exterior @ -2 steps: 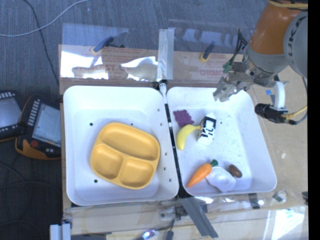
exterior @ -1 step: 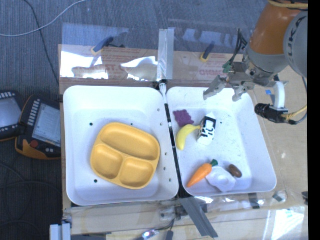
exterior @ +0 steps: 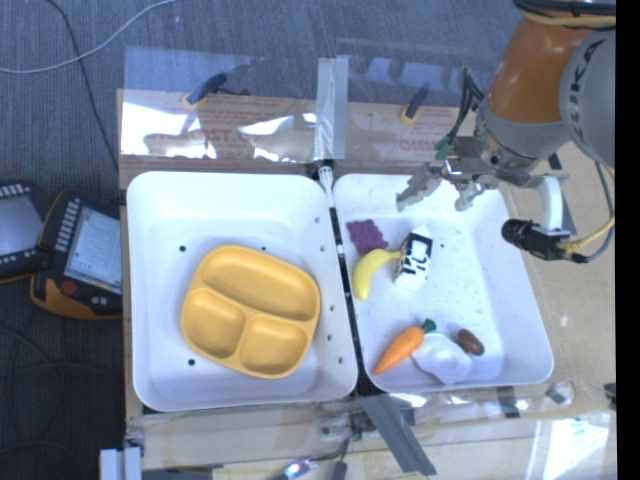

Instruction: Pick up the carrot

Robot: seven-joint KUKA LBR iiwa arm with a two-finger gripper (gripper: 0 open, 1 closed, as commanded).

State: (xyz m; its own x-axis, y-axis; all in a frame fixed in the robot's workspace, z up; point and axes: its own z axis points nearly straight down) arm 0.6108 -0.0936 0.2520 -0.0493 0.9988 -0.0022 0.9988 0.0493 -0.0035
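An orange carrot [exterior: 400, 348] with a green top lies near the front of the right bin [exterior: 520, 298], slanting up to the right. My gripper [exterior: 437, 190] hangs over the bin's back edge, well behind the carrot. Its two grey fingers [exterior: 412, 193] are spread apart and hold nothing.
In the right bin lie a purple grape bunch [exterior: 366, 235], a yellow banana [exterior: 368, 269], a white-and-black carton [exterior: 414, 257], a white cup-like item [exterior: 443, 358] touching the carrot's top, and a brown nut [exterior: 470, 342]. The left bin [exterior: 160, 208] holds a yellow divided plate [exterior: 250, 310].
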